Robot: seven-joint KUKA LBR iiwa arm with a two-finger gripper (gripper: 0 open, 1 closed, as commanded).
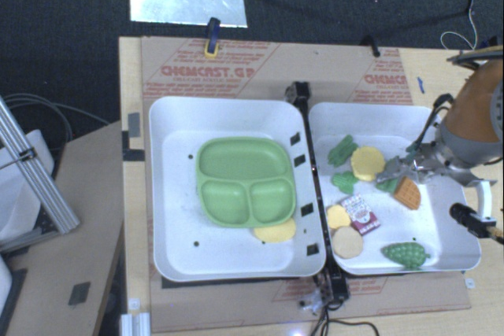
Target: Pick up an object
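- The grey two-finger gripper (391, 179) hangs low in the right shallow white bin (449, 244), between a round yellow plastic disc (368, 163) and an orange waffle-textured wedge (407, 193); whether it grips anything cannot be told
- The left shallow white bin (177, 248) holds a green three-compartment plastic tray (244, 180)

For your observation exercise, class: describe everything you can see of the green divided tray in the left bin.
The green divided tray is pale green, looks like smooth plastic, and has rounded corners. It has one wide compartment along the far side and two smaller ones along the near side, all bare. It lies flat, slightly turned, near the middle of the left bin. A yellow flat piece pokes out from under its near edge.
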